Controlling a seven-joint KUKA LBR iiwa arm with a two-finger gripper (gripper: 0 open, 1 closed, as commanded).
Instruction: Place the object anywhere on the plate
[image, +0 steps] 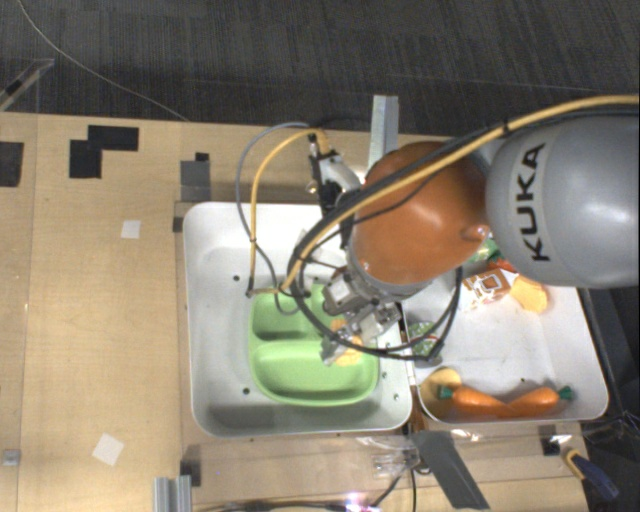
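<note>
A green plate (300, 370) with two compartments lies in the left white bin (215, 320). My gripper (343, 335) hangs low over the plate's right side, beneath the orange wrist band (415, 225). A small yellow object (350, 357) peeks out just under the gripper's tip, at the plate's right rim. The gripper body and cables hide most of it, so I cannot tell whether it is gripped or resting on the plate.
The right bin (570, 345) holds an orange carrot (500, 400), a yellow item (530, 295), a small orange-and-white box (490, 285) and a green piece (425, 335). Yellow and black cables (255, 200) loop over the left bin's back. The arm covers the wall between the bins.
</note>
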